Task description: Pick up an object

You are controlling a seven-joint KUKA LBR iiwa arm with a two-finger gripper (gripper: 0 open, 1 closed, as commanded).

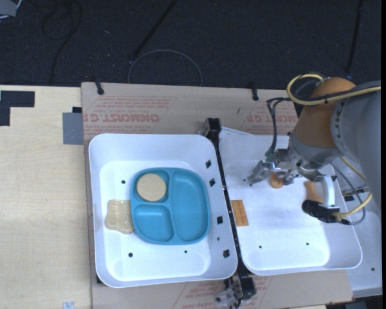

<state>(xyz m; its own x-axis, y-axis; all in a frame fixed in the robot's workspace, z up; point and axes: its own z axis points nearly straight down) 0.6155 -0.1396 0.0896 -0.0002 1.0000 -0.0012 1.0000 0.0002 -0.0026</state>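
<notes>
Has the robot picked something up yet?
Not clearly. The gripper sits low in the right bin, next to a small orange object, but a hold isn't visible. Left to do: grasp and lift. The blue tray and tan round piece lie in the left bin.

You see two white bins side by side on the worktop point(38, 192). The left bin point(109, 153) holds a blue tray point(180, 214) with a round tan cookie point(150, 187) in one part. A pale sponge point(119, 216) lies touching the tray's left side.
</notes>
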